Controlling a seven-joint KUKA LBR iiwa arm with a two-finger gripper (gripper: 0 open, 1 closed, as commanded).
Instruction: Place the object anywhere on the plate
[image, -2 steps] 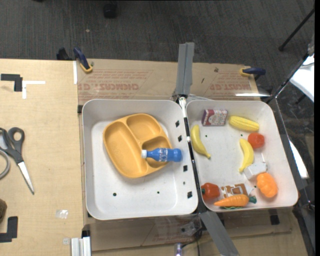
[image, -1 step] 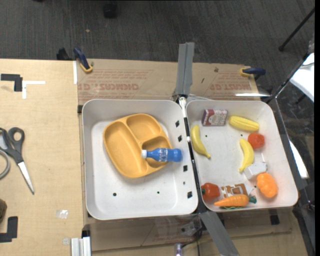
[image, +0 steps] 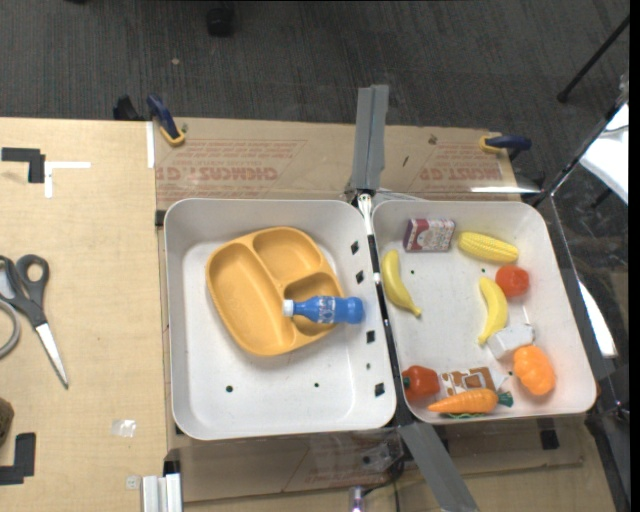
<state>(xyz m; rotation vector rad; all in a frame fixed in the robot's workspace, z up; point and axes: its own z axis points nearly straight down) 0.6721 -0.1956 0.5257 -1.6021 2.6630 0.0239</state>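
Observation:
A yellow divided plate (image: 255, 285) lies in the left bin (image: 270, 405). A small blue bottle (image: 327, 311) with a white cap lies on its side across the plate's lower right compartment, its base end reaching over the plate's rim toward the right.
The right bin (image: 555, 300) holds two bananas (image: 398, 283) (image: 492, 308), a corn cob (image: 487, 246), a small carton (image: 429, 235), a tomato (image: 512, 281), an orange pepper (image: 535, 370), a carrot (image: 463, 403) and other toy food. Scissors (image: 38, 312) lie on the bench at far left.

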